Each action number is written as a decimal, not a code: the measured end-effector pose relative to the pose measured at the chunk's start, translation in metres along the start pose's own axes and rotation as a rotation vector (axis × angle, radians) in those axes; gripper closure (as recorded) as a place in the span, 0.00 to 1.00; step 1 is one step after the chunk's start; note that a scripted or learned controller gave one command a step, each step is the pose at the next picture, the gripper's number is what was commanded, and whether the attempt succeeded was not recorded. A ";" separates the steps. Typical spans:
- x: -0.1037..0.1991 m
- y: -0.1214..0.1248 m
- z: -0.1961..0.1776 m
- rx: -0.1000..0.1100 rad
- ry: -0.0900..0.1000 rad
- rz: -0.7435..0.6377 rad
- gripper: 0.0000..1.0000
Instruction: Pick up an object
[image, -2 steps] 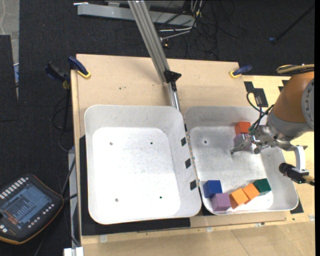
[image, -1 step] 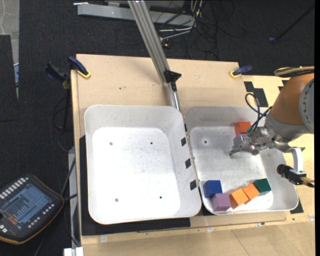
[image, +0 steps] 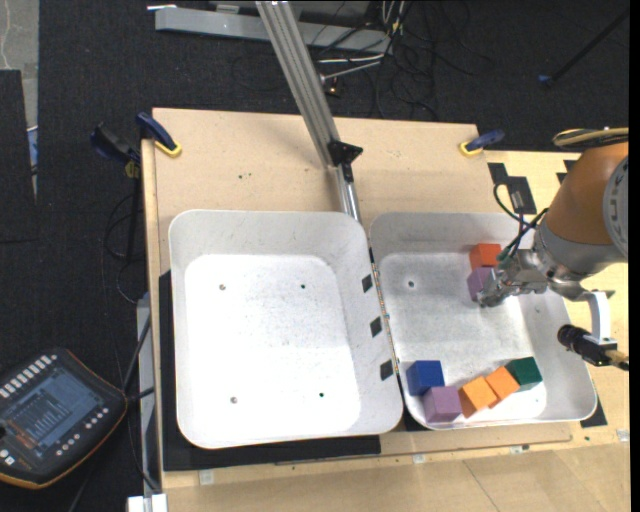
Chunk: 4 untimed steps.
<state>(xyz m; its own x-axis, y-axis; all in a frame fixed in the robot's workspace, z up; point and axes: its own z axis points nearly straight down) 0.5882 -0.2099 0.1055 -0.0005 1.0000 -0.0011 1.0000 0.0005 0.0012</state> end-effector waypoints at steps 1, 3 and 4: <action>-0.010 0.006 -0.053 -0.006 -0.002 -0.001 1.00; -0.003 0.007 -0.149 -0.006 -0.002 -0.002 1.00; 0.046 -0.004 -0.156 0.000 0.002 -0.007 1.00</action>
